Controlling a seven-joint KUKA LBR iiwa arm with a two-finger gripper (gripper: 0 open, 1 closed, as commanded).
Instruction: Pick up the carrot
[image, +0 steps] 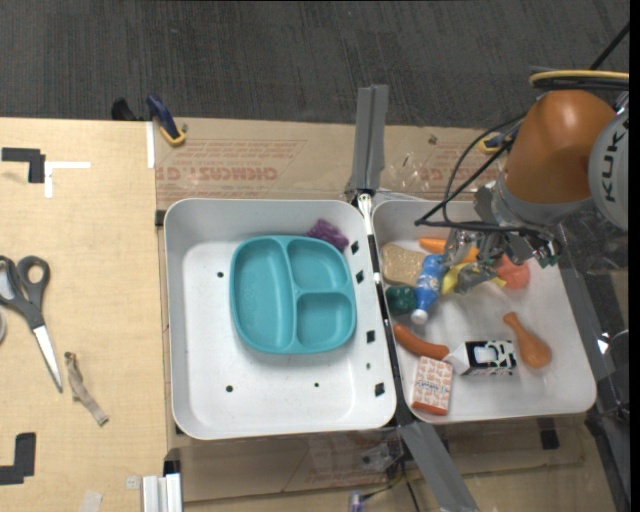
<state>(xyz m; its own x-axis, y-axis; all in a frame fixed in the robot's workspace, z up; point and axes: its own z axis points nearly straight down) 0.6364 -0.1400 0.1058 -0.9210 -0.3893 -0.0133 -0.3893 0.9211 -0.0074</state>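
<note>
The carrot (432, 243) is a small orange piece at the back of the right bin (560, 395), partly hidden behind the gripper's hardware. My gripper (478, 266) hangs low over the bin's back middle, just right of the carrot, above a yellow item (458, 272) and a blue bottle (430, 281). The arm's orange band (558, 140) rises above it. I see nothing clearly held between the fingers.
The right bin also holds a crackers block (403, 264), a green item (400, 298), a sausage (421, 343), a milk carton (490, 357), a red-and-white box (432, 386), a tan drumstick-like piece (527, 340) and a salmon ball (514, 275). The left bin (200, 400) holds a teal divided plate (294, 294) and a purple item (328, 234).
</note>
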